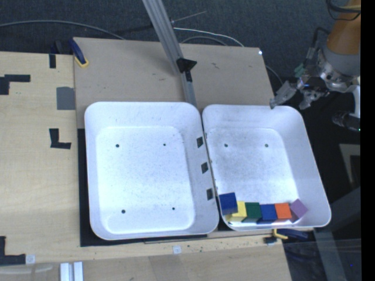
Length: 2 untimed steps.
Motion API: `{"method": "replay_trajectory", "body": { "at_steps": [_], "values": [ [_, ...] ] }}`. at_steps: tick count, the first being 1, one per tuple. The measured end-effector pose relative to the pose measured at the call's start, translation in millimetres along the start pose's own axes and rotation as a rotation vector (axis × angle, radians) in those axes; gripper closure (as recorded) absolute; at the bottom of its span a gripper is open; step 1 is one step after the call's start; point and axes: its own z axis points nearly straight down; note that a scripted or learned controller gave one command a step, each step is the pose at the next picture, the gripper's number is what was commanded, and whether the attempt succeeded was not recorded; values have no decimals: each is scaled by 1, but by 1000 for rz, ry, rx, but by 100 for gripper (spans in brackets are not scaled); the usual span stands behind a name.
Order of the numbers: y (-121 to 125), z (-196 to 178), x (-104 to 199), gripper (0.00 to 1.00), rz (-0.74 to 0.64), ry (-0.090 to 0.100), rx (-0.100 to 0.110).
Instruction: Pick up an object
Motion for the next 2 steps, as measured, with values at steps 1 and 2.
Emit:
{"method": "replay_trajectory", "body": {
  "at_steps": [1, 2],
  "values": [
    [17, -25, 4, 0, 0, 1, -4],
    [-26, -67, 72, 0, -5, 4, -4]
  ]
}}
